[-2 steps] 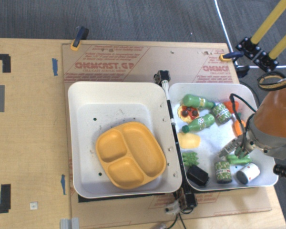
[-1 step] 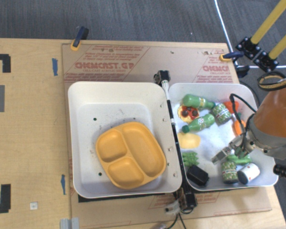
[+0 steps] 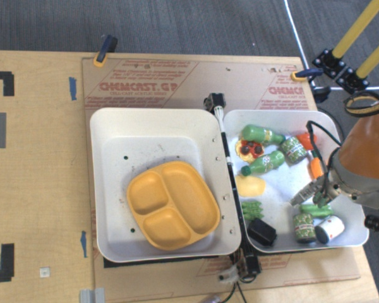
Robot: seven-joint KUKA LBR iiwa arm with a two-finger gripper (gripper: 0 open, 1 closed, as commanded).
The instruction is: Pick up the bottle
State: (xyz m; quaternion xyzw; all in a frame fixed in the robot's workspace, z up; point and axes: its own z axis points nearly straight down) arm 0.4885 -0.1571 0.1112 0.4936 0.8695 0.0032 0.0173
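Observation:
Several green bottles lie in the right bin (image 3: pixel 284 115). One bottle (image 3: pixel 260 134) lies at the back and another (image 3: pixel 266 162) just in front of it. A third green bottle (image 3: pixel 305 225) with a white cap (image 3: pixel 331 228) lies at the front right. My gripper (image 3: pixel 312 199) hangs just above the back end of that third bottle, under the orange wrist band (image 3: pixel 366 150). Its fingers look open, with one grey finger (image 3: pixel 301 196) splayed to the left, and nothing is visibly clamped between them.
The left bin (image 3: pixel 107 169) holds a yellow divided plate (image 3: pixel 172 204). Also in the right bin are a green can (image 3: pixel 293 149), an orange piece (image 3: pixel 314 166), a yellow item (image 3: pixel 251 185), a green vegetable toy (image 3: pixel 251 207), a small red-and-yellow item (image 3: pixel 251 148) and a black block (image 3: pixel 262 231).

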